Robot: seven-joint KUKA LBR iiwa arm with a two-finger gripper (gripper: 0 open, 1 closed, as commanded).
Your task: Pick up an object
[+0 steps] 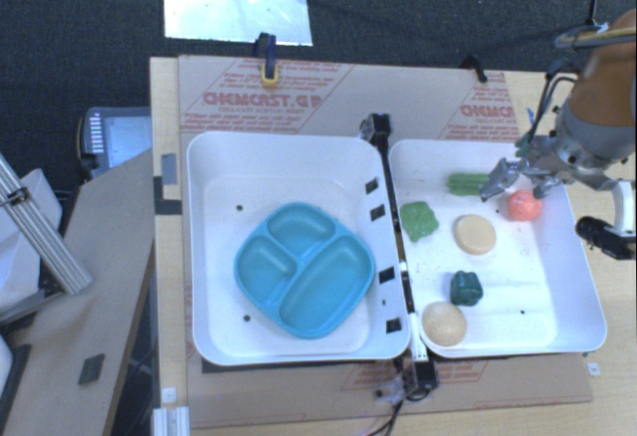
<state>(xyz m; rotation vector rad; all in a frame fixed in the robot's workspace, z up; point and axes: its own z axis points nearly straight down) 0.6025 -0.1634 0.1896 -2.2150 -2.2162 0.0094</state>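
Nearest the camera, at the front edge of the right bin (572,329), a pale round bun (444,323) is lying in the bin's front left corner, with a dark green pepper (465,288) sitting just behind it. Further back in the same bin, a tan round biscuit (476,234) is resting near the middle, a light green leafy piece (418,220) is lying to its left close to the divider between the bins, and a long green vegetable (465,184) is lying toward the back wall. A pink-red ball (525,206) is sitting toward the right of that bin, and the end effector (517,178) is hovering directly over it and the right end of the green vegetable; its fingers are pointing down and standing apart, with nothing visibly between them. The grey arm (602,106) with its orange band is reaching in from the right, above the bin's back right corner. In the left bin (214,165), a blue divided plate (304,269) is lying flat, turned at an angle. Both bins are sitting side by side on the worktop (299,91), which is covered by a printed sheet.
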